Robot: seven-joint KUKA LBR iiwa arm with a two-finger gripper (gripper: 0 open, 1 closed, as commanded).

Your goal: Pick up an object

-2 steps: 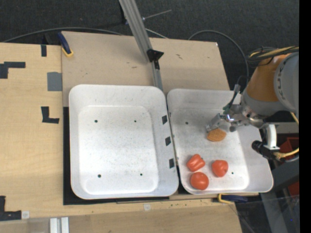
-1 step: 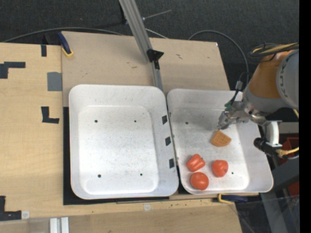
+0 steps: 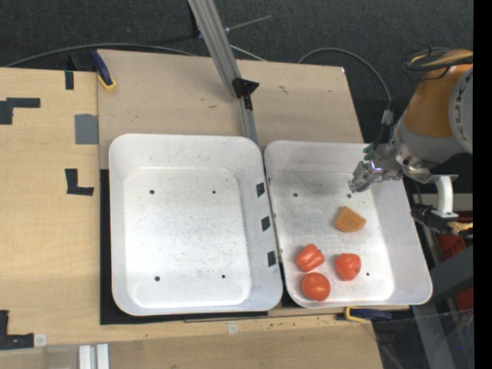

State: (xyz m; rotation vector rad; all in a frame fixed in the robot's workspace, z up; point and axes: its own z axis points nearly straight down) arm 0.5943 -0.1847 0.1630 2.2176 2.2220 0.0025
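Right of centre, the jaws point(image 3: 360, 181) hang over the right bin point(image 3: 400, 283); their spread I cannot tell. Just below lies an orange wedge point(image 3: 350, 221); three red pieces point(image 3: 310, 258) cluster lower. Pale wooden desk point(image 3: 169, 91), dark floor point(image 3: 323, 6) along the top.

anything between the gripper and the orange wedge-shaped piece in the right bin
Nothing. In the camera view, the two-finger gripper sits above and right of the orange wedge-shaped piece, and the stretch between them is bare floor of the right white bin.

My arm point(image 3: 442, 106) is cut off at the right edge. My tool point(image 3: 361, 180) is too small to tell its grip.
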